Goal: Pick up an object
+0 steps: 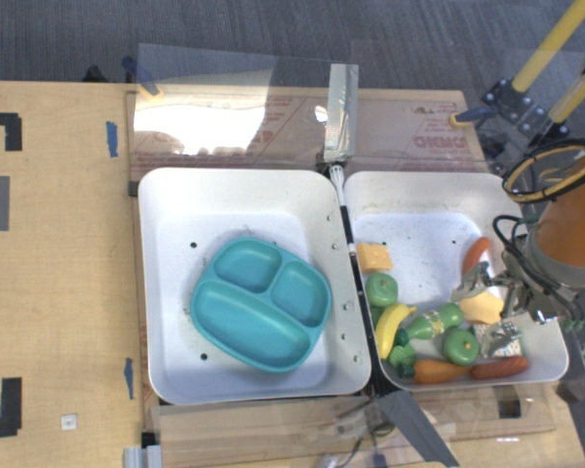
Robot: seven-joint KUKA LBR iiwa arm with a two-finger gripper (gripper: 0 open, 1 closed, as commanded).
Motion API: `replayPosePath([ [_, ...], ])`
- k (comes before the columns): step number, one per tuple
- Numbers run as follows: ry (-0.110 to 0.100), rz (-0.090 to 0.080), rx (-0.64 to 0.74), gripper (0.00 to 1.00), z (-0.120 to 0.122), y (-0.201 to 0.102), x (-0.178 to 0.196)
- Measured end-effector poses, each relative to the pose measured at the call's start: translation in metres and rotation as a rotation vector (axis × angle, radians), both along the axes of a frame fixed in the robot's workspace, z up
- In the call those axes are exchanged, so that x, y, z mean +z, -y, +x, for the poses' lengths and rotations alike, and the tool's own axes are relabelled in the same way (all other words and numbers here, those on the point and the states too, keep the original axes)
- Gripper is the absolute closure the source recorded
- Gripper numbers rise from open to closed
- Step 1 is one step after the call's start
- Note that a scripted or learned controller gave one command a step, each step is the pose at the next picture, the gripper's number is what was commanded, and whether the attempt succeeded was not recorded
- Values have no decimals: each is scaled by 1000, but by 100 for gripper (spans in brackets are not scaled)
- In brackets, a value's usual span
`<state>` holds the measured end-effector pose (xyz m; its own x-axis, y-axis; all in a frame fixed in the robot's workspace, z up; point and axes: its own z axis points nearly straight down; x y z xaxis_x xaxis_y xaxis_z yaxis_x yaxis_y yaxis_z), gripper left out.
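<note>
The right bin (424, 224) is crowded along its near half: a banana (391, 328), green apple (381, 290), broccoli (403, 359), green pepper (459, 343), carrot (437, 370) and a red sausage (500, 367) lie packed together, touching or just beside one another, leaving little gap for fingers. The gripper (492, 300) and the arm's orange band (572, 232) cover that bin's right side. Farther back from the banana, the bin floor is bare apart from a cheese-coloured block (374, 257) near the left wall. In the left bin (166, 261), a teal divided plate (262, 303) takes the middle; bare floor rings it.
</note>
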<state>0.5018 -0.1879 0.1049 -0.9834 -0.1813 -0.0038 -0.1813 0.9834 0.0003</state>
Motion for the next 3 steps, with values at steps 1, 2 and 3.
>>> replayPosePath([
  [1, 16, -9, 68, 0, 72, -21, -9],
  [2, 9, -1, 28, 0, 59, -65, -15],
  [3, 9, -3, 133, 0, 83, -58, -16],
])
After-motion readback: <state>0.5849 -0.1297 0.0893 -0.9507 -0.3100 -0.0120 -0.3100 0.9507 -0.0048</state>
